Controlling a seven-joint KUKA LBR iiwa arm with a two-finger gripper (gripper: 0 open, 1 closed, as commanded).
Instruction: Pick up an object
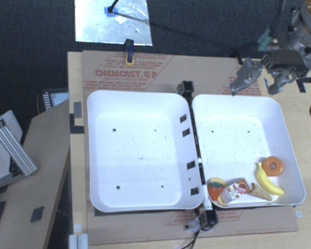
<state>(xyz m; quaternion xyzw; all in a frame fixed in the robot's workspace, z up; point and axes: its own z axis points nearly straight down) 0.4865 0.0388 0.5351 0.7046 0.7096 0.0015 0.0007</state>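
Partly cropped arm [306, 19], hand [259, 79] empty.

You see dark carpet floor [207, 19], shiny metal sheet [113, 13] lying on it, aluminium extrusion rail [8, 141] at left edge.

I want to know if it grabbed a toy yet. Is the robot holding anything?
No, nothing is held. The pincer hangs open above the right bin's far edge, and the banana lies in the near corner.

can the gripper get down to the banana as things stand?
Probably yes. The gripper hangs above the right bin's far edge, the banana lies uncovered near the front right corner, though the donut crowds its end.
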